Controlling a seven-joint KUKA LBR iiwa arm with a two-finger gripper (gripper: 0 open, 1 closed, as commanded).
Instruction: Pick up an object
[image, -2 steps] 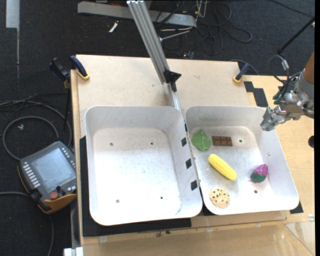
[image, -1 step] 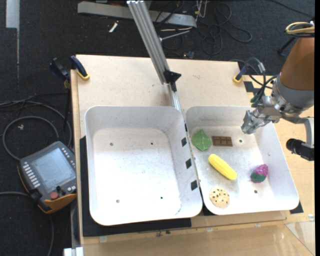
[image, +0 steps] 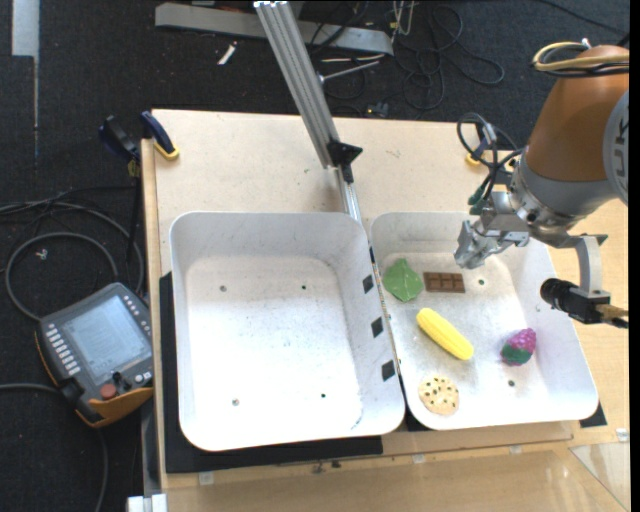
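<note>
The right bin (image: 560, 400) holds several small items: a green leaf-shaped piece (image: 403, 280), a brown chocolate bar (image: 444, 283), a yellow corn cob (image: 444, 333), a purple bunch of grapes (image: 518, 346) and a round cookie (image: 438, 395). My gripper (image: 472, 252) hangs over the back of this bin, just above and right of the chocolate bar. Nothing shows between its fingers. From this angle the fingertips are too small and dark to read.
The left bin (image: 190, 300) lies beside the right one, sharing a raised middle wall (image: 375, 300). A slanted metal strut (image: 305, 85) crosses the bench behind the bins. A teach pendant (image: 95, 345) rests on the floor at left.
</note>
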